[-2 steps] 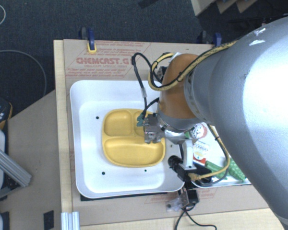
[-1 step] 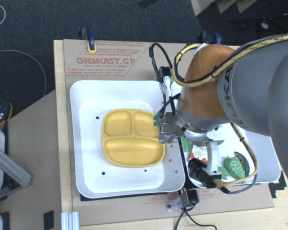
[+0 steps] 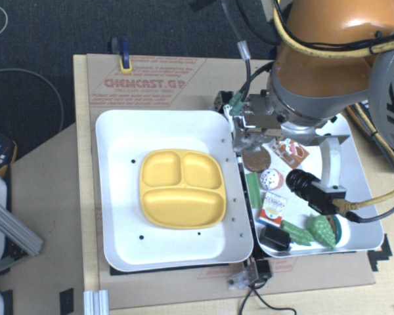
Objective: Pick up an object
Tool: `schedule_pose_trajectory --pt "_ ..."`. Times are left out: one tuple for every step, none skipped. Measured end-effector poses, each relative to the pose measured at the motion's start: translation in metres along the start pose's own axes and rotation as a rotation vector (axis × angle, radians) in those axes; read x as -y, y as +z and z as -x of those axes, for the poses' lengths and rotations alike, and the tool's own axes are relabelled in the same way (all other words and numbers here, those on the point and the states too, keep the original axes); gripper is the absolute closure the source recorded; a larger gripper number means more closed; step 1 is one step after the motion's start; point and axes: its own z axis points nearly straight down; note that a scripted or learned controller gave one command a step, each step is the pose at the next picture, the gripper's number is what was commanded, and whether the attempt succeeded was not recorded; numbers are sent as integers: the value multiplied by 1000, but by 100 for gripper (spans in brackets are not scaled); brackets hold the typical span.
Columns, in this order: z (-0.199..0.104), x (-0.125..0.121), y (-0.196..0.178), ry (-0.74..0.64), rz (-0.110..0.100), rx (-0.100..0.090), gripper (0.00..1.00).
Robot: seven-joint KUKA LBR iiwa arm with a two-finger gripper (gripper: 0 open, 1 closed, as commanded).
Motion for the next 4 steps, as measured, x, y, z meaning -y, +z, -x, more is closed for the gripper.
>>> schedule_pose_trajectory --pt "0 1 -1 2 -16 7 100" --pt "0 0 -11 1 -15 7 100" --pt "-1 0 -21 0 -13 7 100" --pt "-35 3 30 1 -27 7 100"
